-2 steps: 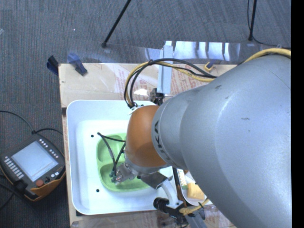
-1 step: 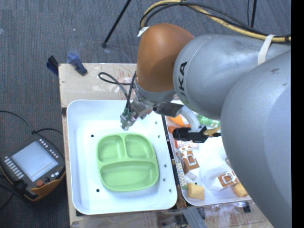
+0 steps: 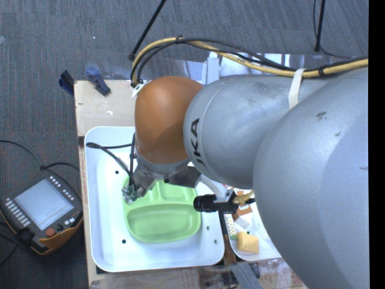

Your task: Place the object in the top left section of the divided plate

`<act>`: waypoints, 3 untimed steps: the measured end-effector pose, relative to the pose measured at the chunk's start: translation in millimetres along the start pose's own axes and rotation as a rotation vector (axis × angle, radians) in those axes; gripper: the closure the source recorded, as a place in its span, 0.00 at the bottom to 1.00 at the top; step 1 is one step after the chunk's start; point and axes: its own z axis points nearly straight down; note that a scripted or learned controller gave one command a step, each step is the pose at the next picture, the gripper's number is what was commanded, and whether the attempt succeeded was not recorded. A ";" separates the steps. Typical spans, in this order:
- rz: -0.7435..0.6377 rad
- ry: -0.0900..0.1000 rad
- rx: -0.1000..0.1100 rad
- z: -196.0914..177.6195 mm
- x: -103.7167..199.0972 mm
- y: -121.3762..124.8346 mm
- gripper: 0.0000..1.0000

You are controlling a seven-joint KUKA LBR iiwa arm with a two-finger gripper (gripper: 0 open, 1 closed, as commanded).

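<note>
Floor, far left: 1 handheld control pendant (image 3: 41,212), grey screen, cabled. Tabletop (image 3: 102,107): 1 blue clamp (image 3: 96,79) at its back-left edge. Left white bin (image 3: 105,245): 1 green divided plate (image 3: 163,220) near centre, open bin floor along left and front rims. Hand (image 3: 130,191) over the plate's top-left corner; spread or pressed together, cannot tell. Arm (image 3: 252,137): letters "KA" legible. Right bin (image 3: 264,253): 1 yellow block (image 3: 247,242). The task's object cannot be told.

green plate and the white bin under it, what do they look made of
Green divided plate: probably plastic, with a smooth pale green surface, soft sheen and rounded moulded ridges. White bin: likely plastic or coated metal, hard to tell which; glossy white, with rounded corners and a shallow raised rim.
</note>
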 end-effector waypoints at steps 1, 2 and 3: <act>0.521 -0.003 0.002 29.9 40.9 -32.9 1.00; 0.734 -0.002 -0.011 95.3 19.8 -50.6 1.00; 0.895 -0.003 -0.025 -239.6 5.1 -71.2 1.00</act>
